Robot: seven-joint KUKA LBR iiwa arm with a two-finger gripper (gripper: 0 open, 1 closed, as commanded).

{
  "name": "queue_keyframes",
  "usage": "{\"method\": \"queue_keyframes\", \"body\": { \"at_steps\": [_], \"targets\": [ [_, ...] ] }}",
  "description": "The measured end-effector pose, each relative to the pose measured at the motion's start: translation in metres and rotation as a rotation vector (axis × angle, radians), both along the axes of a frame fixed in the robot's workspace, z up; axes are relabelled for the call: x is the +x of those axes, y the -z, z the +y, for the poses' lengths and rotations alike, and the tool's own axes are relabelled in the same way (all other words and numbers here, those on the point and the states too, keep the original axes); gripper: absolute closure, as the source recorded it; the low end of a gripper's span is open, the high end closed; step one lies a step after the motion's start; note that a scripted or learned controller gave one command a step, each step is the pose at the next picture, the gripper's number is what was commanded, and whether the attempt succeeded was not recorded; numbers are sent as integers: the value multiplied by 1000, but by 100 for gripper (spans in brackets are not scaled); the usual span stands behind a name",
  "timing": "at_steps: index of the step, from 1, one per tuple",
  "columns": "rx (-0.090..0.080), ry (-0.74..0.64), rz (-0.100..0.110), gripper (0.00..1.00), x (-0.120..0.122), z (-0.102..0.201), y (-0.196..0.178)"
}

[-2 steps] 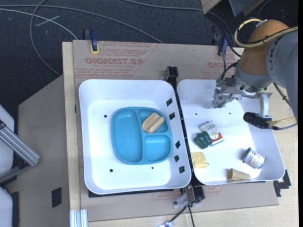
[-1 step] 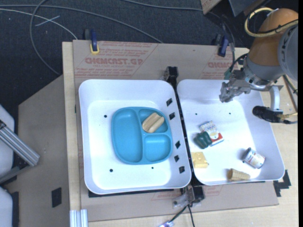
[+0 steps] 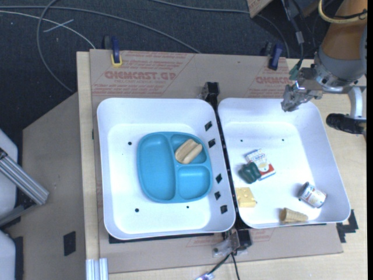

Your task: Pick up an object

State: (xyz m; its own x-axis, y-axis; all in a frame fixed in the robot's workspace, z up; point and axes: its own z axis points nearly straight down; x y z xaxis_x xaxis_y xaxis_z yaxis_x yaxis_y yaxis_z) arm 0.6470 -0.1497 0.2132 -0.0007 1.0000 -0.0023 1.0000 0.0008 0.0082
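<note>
I read the pincer (image 3: 289,102) at the far right corner of the right bin (image 3: 329,156), above the rim, hanging from the grey wrist with the orange band above it. It is small and dark against the bin wall, so I cannot tell how it is set. Nothing is visible in it; I judge that no object has been picked up yet.

The candidate objects lie in the right bin, well apart from the pincer and nearer the camera. Closest is a small white packet with red and blue print (image 3: 259,162), with a dark green object (image 3: 250,172) touching its left side. I judge this pair awkward to grasp, since closing on one may shove the other. A yellow block (image 3: 245,198) sits against the bin's left wall, which leaves little room on that side. A small pale wedge (image 3: 294,216) lies near the front rim, and a silver-and-white cylinder (image 3: 313,195) rests on its side near the right wall, free to roll.

The left bin (image 3: 116,156) holds a blue divided tray (image 3: 157,168), with a tan bread-like piece (image 3: 188,151) in its upper right compartment.

Both bins sit side by side on a cardboard sheet (image 3: 145,74) clamped to the tabletop (image 3: 349,174), presumably to stop them shifting.
</note>
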Motion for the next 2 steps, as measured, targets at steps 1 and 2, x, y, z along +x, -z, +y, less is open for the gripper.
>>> {"method": "queue_keyframes", "body": {
  "at_steps": [1, 2],
  "targets": [
    [0, 0, 0, 100, 1, 0, -55],
    [5, -4, 12, 100, -17, 48, -38]
  ]
}}
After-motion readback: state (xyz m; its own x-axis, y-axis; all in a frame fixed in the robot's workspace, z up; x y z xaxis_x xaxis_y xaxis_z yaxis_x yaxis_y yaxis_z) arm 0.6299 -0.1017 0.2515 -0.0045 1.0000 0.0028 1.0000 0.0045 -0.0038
